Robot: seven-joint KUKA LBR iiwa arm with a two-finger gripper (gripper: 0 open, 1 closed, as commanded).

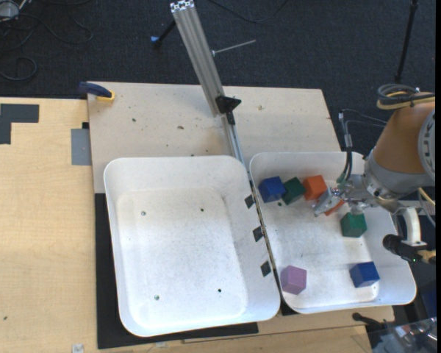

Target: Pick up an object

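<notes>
The right bin [320, 300] holds several blocks. A blue cube [271, 189], a dark green block [293, 190] and an orange block [314, 187] stand in a row near its far edge. A green cube [353, 224] sits toward the right, a purple block [293, 279] near the front left, and a second blue cube [364, 273] near the front right. My gripper [331, 205] hangs low between the orange block and the green cube, close to both, with nothing seen held.
The left bin [132, 190] lies beside the right one, with black clips [257, 233] along the shared edge. A slanted aluminium bar [203, 57] rises behind the bins. The arm's orange-banded wrist [400, 145] overhangs the right bin's right side.
</notes>
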